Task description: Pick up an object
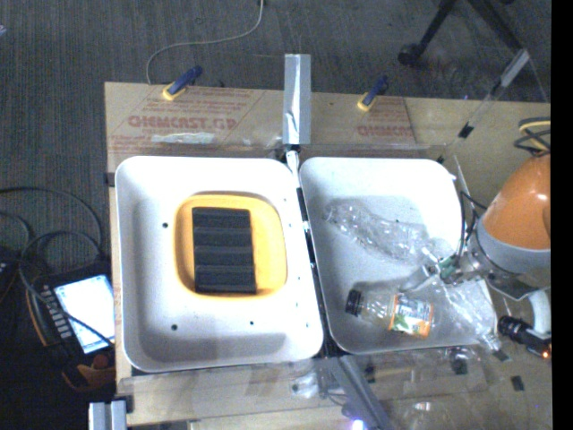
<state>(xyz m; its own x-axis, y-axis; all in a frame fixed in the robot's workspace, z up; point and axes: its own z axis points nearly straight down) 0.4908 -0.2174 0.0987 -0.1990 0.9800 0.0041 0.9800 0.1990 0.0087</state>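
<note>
In the left bin [143,330] lies a yellow sponge [231,245] with a black ribbed pad on top. The right bin [358,186] holds a crumpled clear plastic bottle [376,229] in its middle. A small clear bottle [394,312] with a dark cap and an orange-green label lies on its side near the front wall. My gripper [448,270] hangs at the bin's right side, just above clear crinkled plastic [461,301] beside the small bottle. The orange-banded wrist [524,209] covers most of the gripper.
A metal post [296,97] stands behind the seam between the bins. Two clamps with yellow and blue handles [182,81] [372,92] hold the cardboard sheet at the back. A tablet and cables [76,307] lie on the floor at the left.
</note>
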